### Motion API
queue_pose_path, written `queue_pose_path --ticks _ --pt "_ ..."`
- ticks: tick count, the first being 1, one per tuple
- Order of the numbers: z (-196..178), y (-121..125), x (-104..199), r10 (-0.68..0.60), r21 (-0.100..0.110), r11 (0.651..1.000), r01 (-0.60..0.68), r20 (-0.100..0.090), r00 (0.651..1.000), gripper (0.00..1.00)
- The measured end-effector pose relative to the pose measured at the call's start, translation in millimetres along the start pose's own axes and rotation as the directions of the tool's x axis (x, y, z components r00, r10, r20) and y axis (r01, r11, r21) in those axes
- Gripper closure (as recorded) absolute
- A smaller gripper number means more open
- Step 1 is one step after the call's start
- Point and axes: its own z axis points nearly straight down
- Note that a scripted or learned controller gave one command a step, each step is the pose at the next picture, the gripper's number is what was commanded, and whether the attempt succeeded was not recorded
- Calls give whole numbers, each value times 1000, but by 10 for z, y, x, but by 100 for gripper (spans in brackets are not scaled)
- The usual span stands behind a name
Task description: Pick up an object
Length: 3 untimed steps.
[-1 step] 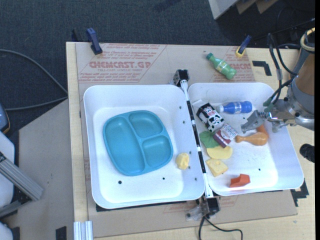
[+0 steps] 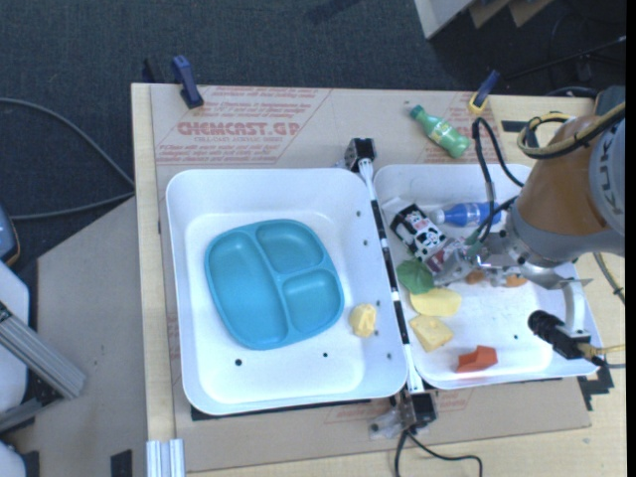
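Note:
My gripper [image 2: 475,262] is low inside the right bin [image 2: 517,366], near its middle, with the grey arm and its orange band [image 2: 556,182] reaching in from the right. It sits among a cluster of toys: a black-and-white spotted item [image 2: 417,232] just to its left, a blue bottle [image 2: 464,213] behind it, and a green piece [image 2: 414,276] to its lower left. A pale yellow piece [image 2: 437,302] and a yellow wedge [image 2: 430,333] lie in front of it. A red block [image 2: 477,359] rests near the bin's front wall.
The left bin [image 2: 189,217] holds a blue divided plate [image 2: 273,281] and a small yellow lump [image 2: 364,318] by its right wall. A green bottle [image 2: 441,131] lies on the bench behind the right bin. Black cables [image 2: 484,162] hang near the arm.

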Motion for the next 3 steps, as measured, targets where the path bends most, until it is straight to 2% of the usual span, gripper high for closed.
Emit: queue_pose_path --ticks 1,2,3 --pt "-103 8 -3 1 -3 1000 -1 1 1000 100" --pt "-102 7 -3 1 -3 1000 -1 1 1000 0" --pt "125 216 185 -1 -13 1000 1 6 1000 0"
